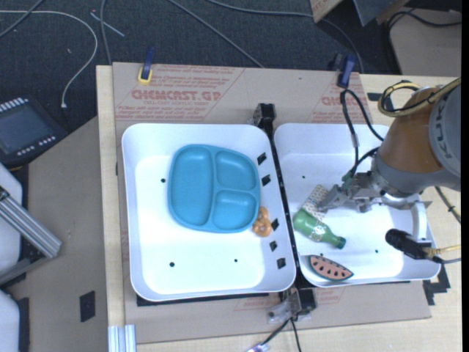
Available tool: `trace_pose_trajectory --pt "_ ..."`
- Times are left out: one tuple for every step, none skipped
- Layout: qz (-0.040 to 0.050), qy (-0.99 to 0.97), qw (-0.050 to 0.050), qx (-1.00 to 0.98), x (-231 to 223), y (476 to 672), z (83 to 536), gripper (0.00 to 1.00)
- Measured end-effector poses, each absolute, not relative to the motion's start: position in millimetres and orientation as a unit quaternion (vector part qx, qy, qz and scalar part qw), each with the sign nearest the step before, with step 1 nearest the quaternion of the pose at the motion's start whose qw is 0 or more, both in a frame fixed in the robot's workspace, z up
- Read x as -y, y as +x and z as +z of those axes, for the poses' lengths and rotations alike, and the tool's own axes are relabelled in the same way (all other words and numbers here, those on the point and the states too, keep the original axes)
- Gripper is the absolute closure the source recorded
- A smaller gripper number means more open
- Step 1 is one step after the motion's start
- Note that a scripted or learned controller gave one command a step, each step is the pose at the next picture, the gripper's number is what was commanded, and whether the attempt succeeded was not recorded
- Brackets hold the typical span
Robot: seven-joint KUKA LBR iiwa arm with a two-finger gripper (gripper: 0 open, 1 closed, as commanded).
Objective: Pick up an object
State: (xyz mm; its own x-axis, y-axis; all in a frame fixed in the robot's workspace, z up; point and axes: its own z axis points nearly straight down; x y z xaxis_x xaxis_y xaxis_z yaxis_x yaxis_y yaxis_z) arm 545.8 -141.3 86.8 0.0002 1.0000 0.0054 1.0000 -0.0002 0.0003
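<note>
In the right bin (366,141) a green bottle (316,227) lies on its side, neck pointing right. Near the front wall rests a watermelon slice (330,268). A small grey speckled piece (316,195) sits just above the bottle. My gripper (343,196) is low over the bin, its tip right beside the speckled piece and just up-right of the bottle. The wrist hides the bin floor behind it.
The left bin (146,218) holds a blue divided plate (212,188) and a small orange item (261,224) against its right wall. A black divider (272,196) with clips runs between the bins. A black cable (355,134) hangs over the right bin's back.
</note>
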Motion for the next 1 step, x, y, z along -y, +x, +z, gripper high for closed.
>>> trace_pose_trajectory --pt "-0.005 -0.707 -0.001 0.707 140.4 548.4 101.5 1.0"
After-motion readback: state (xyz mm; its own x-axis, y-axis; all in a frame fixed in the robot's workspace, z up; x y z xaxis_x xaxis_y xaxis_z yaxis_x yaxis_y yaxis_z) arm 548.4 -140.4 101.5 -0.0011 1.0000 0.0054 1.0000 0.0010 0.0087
